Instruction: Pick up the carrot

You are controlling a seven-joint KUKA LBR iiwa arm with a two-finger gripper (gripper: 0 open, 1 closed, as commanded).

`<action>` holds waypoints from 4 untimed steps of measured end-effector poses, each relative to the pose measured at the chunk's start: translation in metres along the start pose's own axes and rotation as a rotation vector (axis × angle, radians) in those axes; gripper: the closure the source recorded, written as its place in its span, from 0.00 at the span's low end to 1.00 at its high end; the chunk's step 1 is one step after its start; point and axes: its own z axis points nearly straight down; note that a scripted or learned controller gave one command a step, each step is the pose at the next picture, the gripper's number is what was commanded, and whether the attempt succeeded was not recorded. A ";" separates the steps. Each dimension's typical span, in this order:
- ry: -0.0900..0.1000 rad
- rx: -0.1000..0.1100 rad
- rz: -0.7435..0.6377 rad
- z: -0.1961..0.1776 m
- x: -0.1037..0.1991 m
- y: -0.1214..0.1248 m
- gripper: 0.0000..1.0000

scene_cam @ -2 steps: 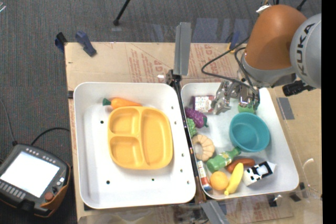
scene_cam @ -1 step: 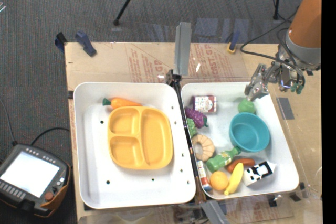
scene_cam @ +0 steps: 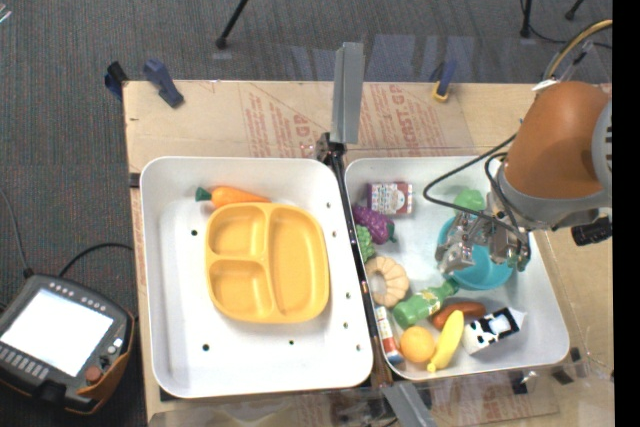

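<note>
The carrot, orange with a green top, lies in the left bin against the far edge of the yellow divided plate. My gripper hangs over the right bin, just above a teal bowl, far to the right of the carrot. I see nothing held between the metal fingers, and their spacing is unclear from this angle.
The right bin holds a purple grape bunch, a small red box, a beige shell-shaped bun, a green bottle, an orange, a banana and a black-and-white carton. A grey post rises between the bins.
</note>
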 end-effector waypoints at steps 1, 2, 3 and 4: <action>-0.005 -0.001 0.012 0.056 0.017 0.051 1.00; -0.009 0.000 -0.167 0.054 0.096 0.037 1.00; -0.021 0.000 -0.140 -0.050 0.091 0.036 1.00; -0.010 -0.001 0.097 -0.008 0.055 0.046 1.00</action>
